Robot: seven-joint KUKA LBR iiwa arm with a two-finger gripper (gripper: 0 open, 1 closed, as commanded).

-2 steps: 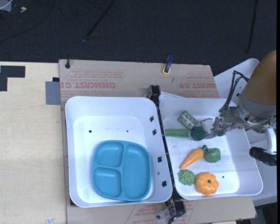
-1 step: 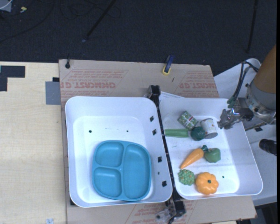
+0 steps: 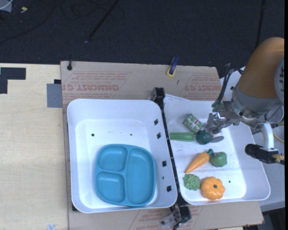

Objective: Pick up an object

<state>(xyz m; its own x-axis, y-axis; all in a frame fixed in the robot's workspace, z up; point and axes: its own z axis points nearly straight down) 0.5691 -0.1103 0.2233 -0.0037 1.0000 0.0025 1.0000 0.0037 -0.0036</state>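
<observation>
Down at the bottom of the frame, closest to the lens, the pumpkin (image 3: 212, 188) sits in the lower right bin (image 3: 249, 191), with a little broccoli floret (image 3: 192, 181) touching its left side. Just above those there's a carrot (image 3: 197, 162) lying at a slant and a green pepper (image 3: 218, 159) right beside its leafy end. Further up, a long green cucumber-ish thing (image 3: 182, 136) lies along the divider side, a small patterned green can (image 3: 192, 123) is near the bin's upper middle, and a dark teal round object (image 3: 204, 137) sits between them. The gripper (image 3: 214, 125) is right over that teal object at the middle right of the frame, low and pretty much on top of it, so my guess is that's the pick target. Honestly can't tell how the jaws stand from this angle, too small and cluttered, so no call on whether anything is grasped. The left bin (image 3: 81, 128) holds a blue divided plate (image 3: 125, 174). Progress-wise I'd say the approach looks done, but every object is resting on the bin floor, so the actual grab and lift are not yet done
</observation>
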